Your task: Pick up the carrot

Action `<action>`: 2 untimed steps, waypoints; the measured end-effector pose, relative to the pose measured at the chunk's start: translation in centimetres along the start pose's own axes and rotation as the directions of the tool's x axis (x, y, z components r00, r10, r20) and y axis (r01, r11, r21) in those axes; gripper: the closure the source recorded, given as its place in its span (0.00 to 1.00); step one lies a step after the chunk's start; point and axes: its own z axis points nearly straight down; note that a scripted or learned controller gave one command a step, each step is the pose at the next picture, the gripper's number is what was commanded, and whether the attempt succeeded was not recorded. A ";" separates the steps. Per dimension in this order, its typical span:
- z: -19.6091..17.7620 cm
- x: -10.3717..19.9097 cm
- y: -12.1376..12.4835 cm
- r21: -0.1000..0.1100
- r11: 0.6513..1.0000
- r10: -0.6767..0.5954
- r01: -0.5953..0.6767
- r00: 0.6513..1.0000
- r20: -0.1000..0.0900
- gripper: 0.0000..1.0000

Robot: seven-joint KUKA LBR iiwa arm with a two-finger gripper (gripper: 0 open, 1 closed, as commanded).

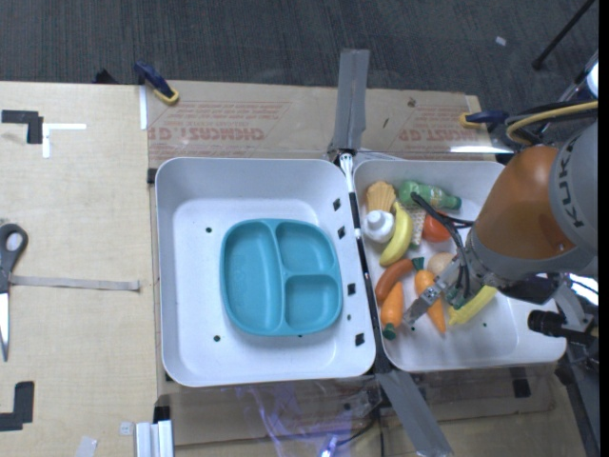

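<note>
Carrot [392, 279]: orange, tapered, smooth toy-like piece lying at a slant in the right bin [495, 350], close to that bin's left wall, with a second orange piece [392, 305] just near of it and another orange piece [425, 293] just to its right. The tool [419, 310] is low in the same bin, right of the carrot, its fingers set at a narrow gap with nothing seen between them; tip sits beside the orange pieces, whether touching I cannot tell. Crowding around the carrot: a yellow banana [398, 238] lies far of it, a white bottle [378, 224] and a corn cob [381, 196] farther still, a green item [428, 196] at the far side, a red piece [436, 228] to the right. A yellow-green item [473, 305] lies under the arm's wrist. Open floor in this bin shows along the near edge and near-right corner. The arm [519, 212], orange band uppermost, covers the bin's right half. Left bin [186, 284]: holds a teal divided plate [282, 276], with bare white floor all round it. The table [67, 246] is pale wood; scissors [8, 265] lie at its left edge, black tape marks nearby. Cardboard [238, 122] lies under the bins' far side; dark carpet beyond.
</note>
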 end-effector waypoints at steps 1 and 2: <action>0.1 1.3 -1.9 0.001 0.936 0.351 -0.351 0.936 -0.001 0.00; -0.8 1.1 -1.8 0.000 0.937 0.348 -0.348 0.937 0.000 1.00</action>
